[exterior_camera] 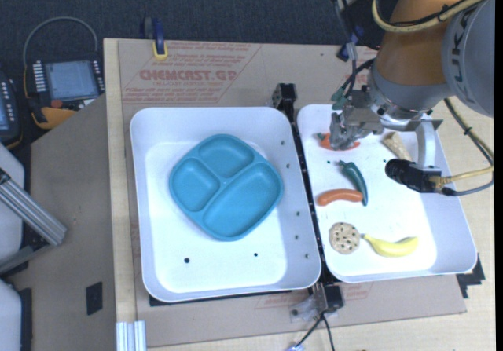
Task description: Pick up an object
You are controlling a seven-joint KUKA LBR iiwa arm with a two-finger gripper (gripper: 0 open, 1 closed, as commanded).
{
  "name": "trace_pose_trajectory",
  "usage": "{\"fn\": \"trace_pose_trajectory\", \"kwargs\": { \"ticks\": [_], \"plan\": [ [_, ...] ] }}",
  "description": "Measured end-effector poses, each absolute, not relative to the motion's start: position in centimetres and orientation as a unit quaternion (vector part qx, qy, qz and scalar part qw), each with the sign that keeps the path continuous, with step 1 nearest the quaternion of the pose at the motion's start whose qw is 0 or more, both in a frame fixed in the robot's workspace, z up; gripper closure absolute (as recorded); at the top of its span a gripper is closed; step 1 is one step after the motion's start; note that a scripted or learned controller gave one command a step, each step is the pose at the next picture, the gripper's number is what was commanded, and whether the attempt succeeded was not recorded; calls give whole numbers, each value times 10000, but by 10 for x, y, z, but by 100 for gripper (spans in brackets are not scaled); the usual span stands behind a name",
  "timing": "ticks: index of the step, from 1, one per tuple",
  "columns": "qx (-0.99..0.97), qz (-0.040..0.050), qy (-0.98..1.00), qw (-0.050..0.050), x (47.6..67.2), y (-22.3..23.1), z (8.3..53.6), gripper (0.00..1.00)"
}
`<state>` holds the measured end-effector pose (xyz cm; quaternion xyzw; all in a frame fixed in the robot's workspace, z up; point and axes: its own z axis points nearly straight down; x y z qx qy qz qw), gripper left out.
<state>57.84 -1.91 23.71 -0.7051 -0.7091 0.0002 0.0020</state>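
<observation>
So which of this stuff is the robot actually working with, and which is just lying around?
For the job:
gripper, down in the right bin
red item beside it
green pepper
sausage
cookie
banana

Lying about:
blue plate in the left bin
cardboard
small screen

Blue divided plate [226, 186] sits centre-left in left white bin [149, 208]. Small screen device [69, 79] w/ looped cable upper left, off the cardboard-topped worktop [204, 71]. Yellow clamp [159, 48] at worktop's top edge.
</observation>
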Motion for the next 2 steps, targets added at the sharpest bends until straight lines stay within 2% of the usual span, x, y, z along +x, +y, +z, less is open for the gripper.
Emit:
{"fn": "trace_pose_trajectory", "kwargs": {
  "ticks": [1,2],
  "plan": [
    [-7046,-1,-7096,22,561,36,243,100],
    [-7049,2,-7093,19,552,89,241,100]
  ]
}}
